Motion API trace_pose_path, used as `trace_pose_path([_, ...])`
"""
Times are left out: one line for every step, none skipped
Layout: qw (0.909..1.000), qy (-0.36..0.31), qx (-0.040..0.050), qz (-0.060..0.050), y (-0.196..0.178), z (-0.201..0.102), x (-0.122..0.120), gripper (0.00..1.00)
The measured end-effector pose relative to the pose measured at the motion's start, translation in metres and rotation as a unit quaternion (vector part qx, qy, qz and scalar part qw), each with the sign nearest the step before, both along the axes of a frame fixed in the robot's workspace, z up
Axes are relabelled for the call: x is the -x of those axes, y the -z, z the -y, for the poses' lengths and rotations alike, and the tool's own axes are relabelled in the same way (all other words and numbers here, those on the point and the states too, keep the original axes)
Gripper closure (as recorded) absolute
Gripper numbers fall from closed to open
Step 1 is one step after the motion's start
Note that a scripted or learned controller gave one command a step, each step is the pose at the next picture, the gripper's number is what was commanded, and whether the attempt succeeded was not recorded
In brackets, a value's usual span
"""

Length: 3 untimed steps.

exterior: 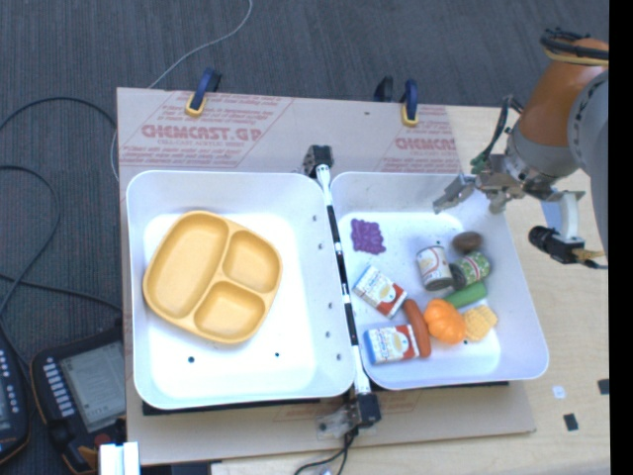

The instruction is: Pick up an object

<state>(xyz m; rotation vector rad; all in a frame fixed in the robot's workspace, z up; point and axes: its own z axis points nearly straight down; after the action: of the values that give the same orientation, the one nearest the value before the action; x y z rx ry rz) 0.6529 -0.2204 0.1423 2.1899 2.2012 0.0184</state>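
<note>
The right bin (514, 354) holds several toy foods. Among them are purple grapes (367, 235), a small tin can (430, 266), a brown round piece (467, 241), a green-labelled can (474, 267), an orange fruit (445, 322), a red sausage (416, 329) and two small cartons (379, 291) (390, 343). My gripper (473, 194) hovers over the bin's far right corner, above and behind the brown piece. Its fingers are spread open with nothing between them.
In the left bin (158, 384) lies a yellow divided plate (213, 276). Blue-and-yellow clamps (204, 89) (408, 107) pin the board at the back. Cables and a pendant (84, 384) lie on the floor to the left.
</note>
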Motion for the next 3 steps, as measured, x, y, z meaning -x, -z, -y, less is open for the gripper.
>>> trace_pose_path([1.0,0.0,0.0,0.0,0.0,0.0,0.0001,0.0])
trace_pose_path([1.0,0.0,0.0,0.0,0.0001,-0.0001,0.0,0.0])
trace_pose_path([1.0,0.0,-0.0001,0.0,0.0001,0.0,0.0,0.0])
